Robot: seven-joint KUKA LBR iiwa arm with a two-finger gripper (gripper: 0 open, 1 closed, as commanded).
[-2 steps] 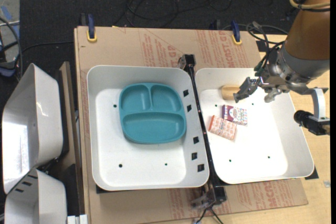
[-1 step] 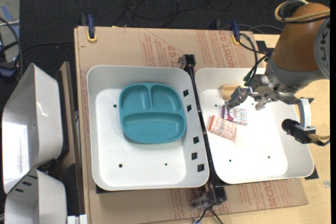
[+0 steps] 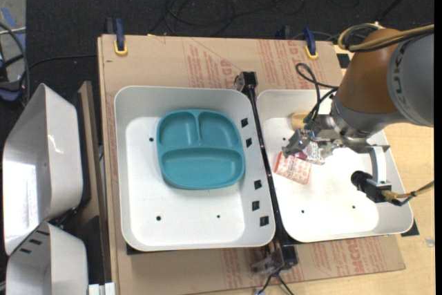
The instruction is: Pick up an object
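Firstly, at the far left we note two spare white tubs [image 3: 41, 148] standing off the bench, well apart from the work area. The cardboard-covered bench [image 3: 186, 59] carries a clamp [image 3: 121, 45] at its far left corner and a second clamp [image 3: 310, 46] further right along the same edge.

Next, the left bin [image 3: 138, 217] holds a teal divided plate [image 3: 200, 148]. The plate lies flat, slightly toward the far side of the bin floor, with two small compartments on its far side and one wide compartment on its near side. A row of small black clips [image 3: 257, 184] runs along the wall where the two bins meet.

Proceeding right, the right bin [image 3: 331, 217] contains the task's thing, a red-and-white packet [image 3: 293, 168]. The packet lies on the bin floor in the left half of the bin, near the shared wall. A small tan item [image 3: 298, 119] sits close to the far wall; we cannot identify it.

The gripper [image 3: 302, 143] is low inside the right bin, directly over the far edge of the packet. Its body covers that edge, so we cannot tell how far apart the jaws stand, nor whether they have hold of the packet. The arm [image 3: 376, 90], orange above the wrist and grey beyond, enters from the right over the bin's far right corner.
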